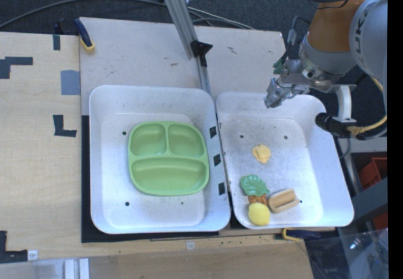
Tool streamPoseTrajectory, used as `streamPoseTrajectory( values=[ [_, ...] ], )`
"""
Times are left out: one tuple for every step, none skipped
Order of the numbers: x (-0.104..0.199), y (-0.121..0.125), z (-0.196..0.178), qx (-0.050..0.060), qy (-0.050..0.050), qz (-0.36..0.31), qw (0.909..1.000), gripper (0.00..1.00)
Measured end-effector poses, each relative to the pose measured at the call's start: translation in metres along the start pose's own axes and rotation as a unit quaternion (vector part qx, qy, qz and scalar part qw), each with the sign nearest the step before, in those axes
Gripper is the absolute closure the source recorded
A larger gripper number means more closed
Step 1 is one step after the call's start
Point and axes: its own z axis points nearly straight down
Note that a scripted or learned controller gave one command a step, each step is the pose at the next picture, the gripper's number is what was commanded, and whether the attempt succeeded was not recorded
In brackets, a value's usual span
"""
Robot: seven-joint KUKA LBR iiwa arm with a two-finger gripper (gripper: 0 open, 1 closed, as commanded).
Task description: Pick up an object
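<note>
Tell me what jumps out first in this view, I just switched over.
The bright green divided plate lies in the middle of the left bin. The grey arm with its orange band comes in from the upper right, its gripper over the right bin's far edge. Small items cluster at that bin's near side: a yellow ball, a green leafy piece, a tan block.

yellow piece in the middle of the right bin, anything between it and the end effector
Nothing visible stands in the way. The end effector hangs over the far edge of the right bin, and only bare bin floor lies between it and the yellow piece. The other small items cluster at the near edge.
</note>
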Motion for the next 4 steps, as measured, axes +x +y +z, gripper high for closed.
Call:
streamPoseTrajectory(
  values=[
    [0.051,0.006,0.014,0.003,0.0,-0.001,1.0,1.0],
    [0.099,0.011,0.012,0.003,0.001,-0.002,1.0,1.0],
    [0.145,0.002,0.013,0.003,0.0,-0.002,1.0,1.0],
    [0.19,0.003,0.015,0.003,0.0,-0.002,1.0,1.0]
  ],
)
